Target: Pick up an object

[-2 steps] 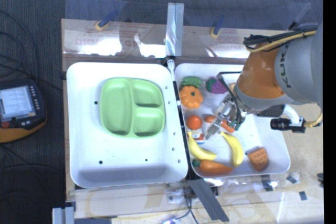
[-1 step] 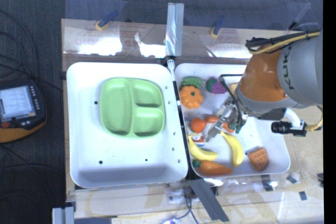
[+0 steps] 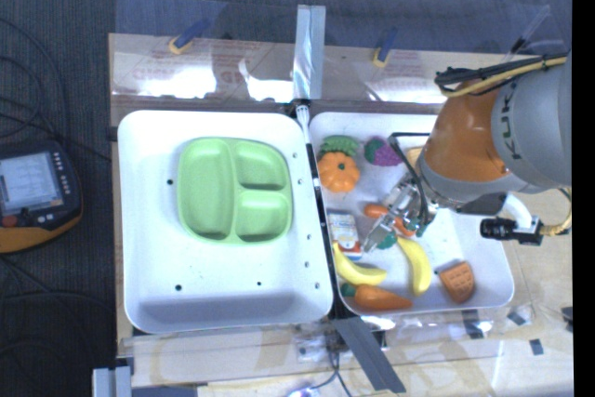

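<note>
My gripper point(image 3: 379, 232) hangs low over the middle of the right bin point(image 3: 488, 293), reaching in from the grey and orange arm point(image 3: 474, 149). It sits right over a small red-orange toy point(image 3: 376, 211) and beside a white packet point(image 3: 342, 230); contact cannot be made out. Around it lie an orange pumpkin point(image 3: 337, 172), a green vegetable point(image 3: 339, 145), purple grapes point(image 3: 381, 151), two yellow bananas point(image 3: 358, 271) point(image 3: 416, 265), a carrot point(image 3: 381, 298) and a brown toast piece point(image 3: 456, 279).
The left bin point(image 3: 158, 284) holds a green divided plate point(image 3: 232, 188). A metal divider point(image 3: 310, 51) rises behind the seam between the bins. A hand-held control pendant point(image 3: 28, 191) lies on the floor at far left. Cables point(image 3: 493, 74) run along the arm.
</note>
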